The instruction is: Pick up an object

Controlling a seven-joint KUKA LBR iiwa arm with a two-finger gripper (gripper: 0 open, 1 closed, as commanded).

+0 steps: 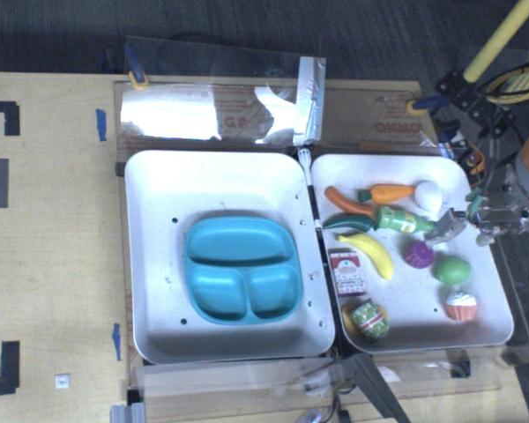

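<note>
An object to pick up has yet to be singled out: the toy foods all lie loose on the floor of the right bin [498, 311], and none is lifted, so the task looks barely begun.

Going from the left, the left bin [154, 236] is a shallow white plastic tray with rounded corners and a matte floor, and it holds a blue divided plate [242, 267], smooth and glossy, with one long compartment above two smaller ones.

The right bin starts with a small flat red-and-white packet [348, 271] beside its left wall, and below it a round green-and-brown piece [368, 318] I cannot identify. A curved orange pepper [346, 202] lies near the top, with a dark green pod [342, 224] under it. The yellow banana [371, 254] is a smooth crescent. Further right come an orange carrot [392, 193], a green cylindrical piece [397, 220], a white egg [428, 196], a purple round item [418, 254], a green ball [452, 270] and a pink cupcake [461, 306] with a ribbed base. All look like hard moulded plastic.

At the far right the gripper [450, 226] hangs low just beside the green cylindrical piece, metal and grey. Whether its fingers are spread or pressed together I cannot tell, and nothing is visibly pinched. The grasp and the lift are both left to do.
</note>
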